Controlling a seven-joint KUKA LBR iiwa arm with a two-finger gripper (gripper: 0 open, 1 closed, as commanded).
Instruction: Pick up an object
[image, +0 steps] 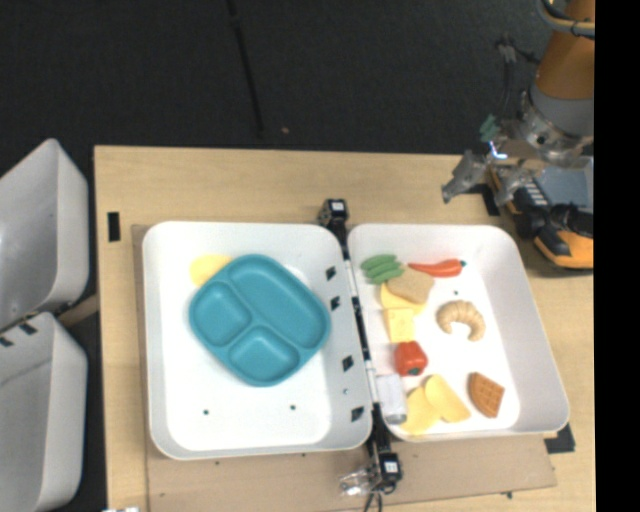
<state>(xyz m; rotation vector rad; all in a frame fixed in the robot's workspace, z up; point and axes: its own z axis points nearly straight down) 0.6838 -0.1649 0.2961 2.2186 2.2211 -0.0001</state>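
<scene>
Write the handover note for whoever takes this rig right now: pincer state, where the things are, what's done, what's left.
Pincer: up beyond the right bin's far corner, above the bench, nothing seen between its fingers; open or shut cannot be told.
Right bin holds the toy food: red chili, green piece, croissant, red pepper, waffle, yellow pieces near the front.
Left bin holds a blue divided plate, with a yellow item just showing at its far-left edge.
Done: nothing picked yet.
Left: bring the pincer down over one item, probably in the right bin, and lift it.
</scene>
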